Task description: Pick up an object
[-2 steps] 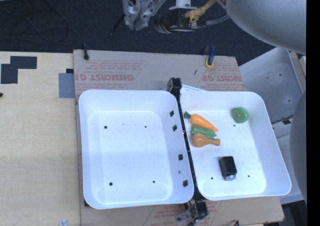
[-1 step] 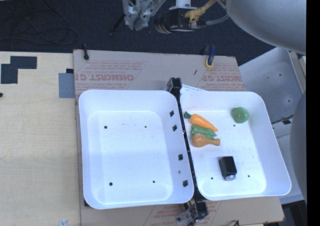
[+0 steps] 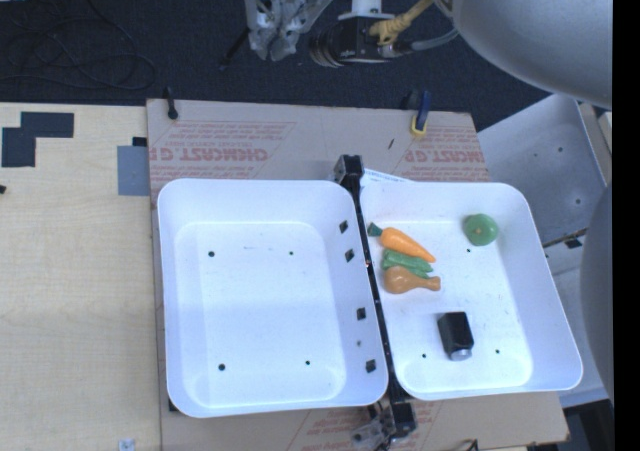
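My grey arm (image 3: 540,9) looms closest, at one o'clock. The right bin (image 3: 540,339), smooth white plastic, holds my choices: a glossy black block (image 3: 455,334) at five o'clock, an orange carrot (image 3: 405,241), a round green fruit (image 3: 480,229). My gripper (image 3: 285,24) hangs at twelve, state unclear. I judge the reach not begun; next comes descent.

Dark carpeted floor (image 3: 120,29) strewn with black cables (image 3: 90,49) beyond my bench's far edge, pale wooden benchtop (image 3: 70,289), brown cardboard sheet (image 3: 260,144) beneath, bright even light.
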`<action>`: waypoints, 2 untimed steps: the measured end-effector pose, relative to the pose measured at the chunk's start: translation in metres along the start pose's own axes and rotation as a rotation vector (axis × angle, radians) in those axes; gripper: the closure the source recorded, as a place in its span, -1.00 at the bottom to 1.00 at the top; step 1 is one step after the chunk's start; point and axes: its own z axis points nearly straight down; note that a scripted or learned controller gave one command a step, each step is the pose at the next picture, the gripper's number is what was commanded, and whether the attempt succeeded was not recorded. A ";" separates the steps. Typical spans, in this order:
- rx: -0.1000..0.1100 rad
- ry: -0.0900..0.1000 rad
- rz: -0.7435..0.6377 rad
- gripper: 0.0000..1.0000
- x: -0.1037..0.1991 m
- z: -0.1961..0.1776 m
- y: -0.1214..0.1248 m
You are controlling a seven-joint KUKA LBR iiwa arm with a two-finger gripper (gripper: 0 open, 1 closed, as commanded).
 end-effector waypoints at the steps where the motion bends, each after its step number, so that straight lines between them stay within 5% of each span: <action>1: 0.000 0.000 0.000 1.00 0.000 0.000 0.000; 2: 0.000 0.000 -0.001 1.00 0.000 0.000 0.000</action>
